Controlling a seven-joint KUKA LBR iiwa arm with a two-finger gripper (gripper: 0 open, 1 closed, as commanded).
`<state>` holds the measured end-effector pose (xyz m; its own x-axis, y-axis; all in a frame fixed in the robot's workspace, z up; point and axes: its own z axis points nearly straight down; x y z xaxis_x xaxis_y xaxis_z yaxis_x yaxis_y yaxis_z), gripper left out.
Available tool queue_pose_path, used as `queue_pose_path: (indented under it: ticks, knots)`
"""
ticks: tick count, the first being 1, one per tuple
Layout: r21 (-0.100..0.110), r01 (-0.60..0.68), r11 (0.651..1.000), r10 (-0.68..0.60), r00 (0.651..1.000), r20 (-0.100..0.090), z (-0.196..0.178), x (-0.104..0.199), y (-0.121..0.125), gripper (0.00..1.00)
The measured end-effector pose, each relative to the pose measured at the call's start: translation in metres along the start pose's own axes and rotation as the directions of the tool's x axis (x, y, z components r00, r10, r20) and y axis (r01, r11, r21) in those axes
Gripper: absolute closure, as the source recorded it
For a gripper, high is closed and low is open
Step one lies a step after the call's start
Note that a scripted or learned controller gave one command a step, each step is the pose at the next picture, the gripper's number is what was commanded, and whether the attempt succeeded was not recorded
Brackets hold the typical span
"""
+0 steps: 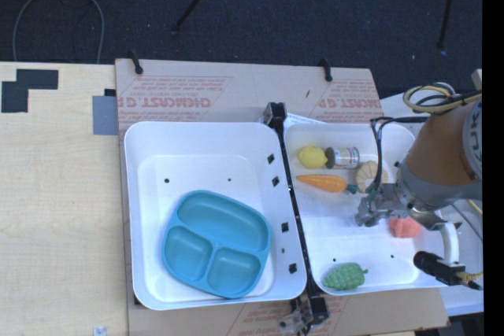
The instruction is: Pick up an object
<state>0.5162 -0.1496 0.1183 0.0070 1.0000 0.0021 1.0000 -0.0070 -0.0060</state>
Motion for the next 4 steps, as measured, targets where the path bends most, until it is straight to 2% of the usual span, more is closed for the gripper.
queue_pose_path:
  ticks: [3,4]
  knots:
    - [-0.006,0.008,1.000,-0.008,1.000,0.002,-0.171,-0.002,0.007,1.00]
    - [-0.003,0.009,1.000,-0.009,1.000,0.001,-0.154,0.041,0.010,1.00]
